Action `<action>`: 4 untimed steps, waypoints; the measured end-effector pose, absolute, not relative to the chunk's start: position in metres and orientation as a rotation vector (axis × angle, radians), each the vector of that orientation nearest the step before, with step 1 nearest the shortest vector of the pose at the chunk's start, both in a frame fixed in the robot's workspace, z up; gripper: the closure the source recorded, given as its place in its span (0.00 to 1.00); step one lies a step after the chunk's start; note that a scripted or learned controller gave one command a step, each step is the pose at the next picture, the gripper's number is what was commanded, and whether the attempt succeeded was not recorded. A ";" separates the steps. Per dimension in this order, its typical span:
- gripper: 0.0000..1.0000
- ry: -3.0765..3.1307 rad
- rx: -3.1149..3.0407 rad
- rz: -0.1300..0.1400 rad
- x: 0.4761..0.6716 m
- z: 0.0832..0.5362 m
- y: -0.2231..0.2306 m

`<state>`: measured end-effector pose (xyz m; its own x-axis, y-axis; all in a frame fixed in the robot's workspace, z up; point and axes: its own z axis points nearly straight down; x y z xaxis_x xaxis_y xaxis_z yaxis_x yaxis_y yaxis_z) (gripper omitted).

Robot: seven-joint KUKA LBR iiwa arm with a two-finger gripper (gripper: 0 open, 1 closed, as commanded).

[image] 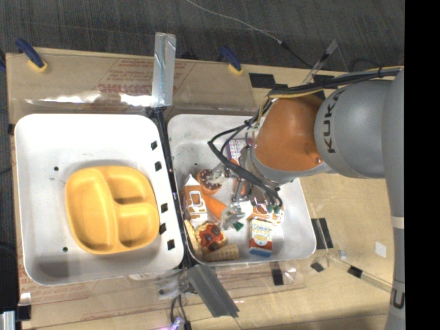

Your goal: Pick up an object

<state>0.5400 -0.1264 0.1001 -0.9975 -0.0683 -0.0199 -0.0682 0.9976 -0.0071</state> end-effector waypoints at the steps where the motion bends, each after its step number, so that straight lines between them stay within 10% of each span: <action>1: 0.00 3.102 -0.158 -0.020 0.527 0.102 -0.109; 2: 0.00 3.079 -0.449 -0.016 0.518 0.101 -0.115; 3: 0.00 3.082 -0.599 -0.001 0.548 0.093 -0.137; 4: 0.00 2.961 -1.034 -0.025 0.510 0.096 -0.107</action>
<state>0.5101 -0.1065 0.0965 -0.7825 -0.6227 0.0002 -0.6226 0.7824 -0.0170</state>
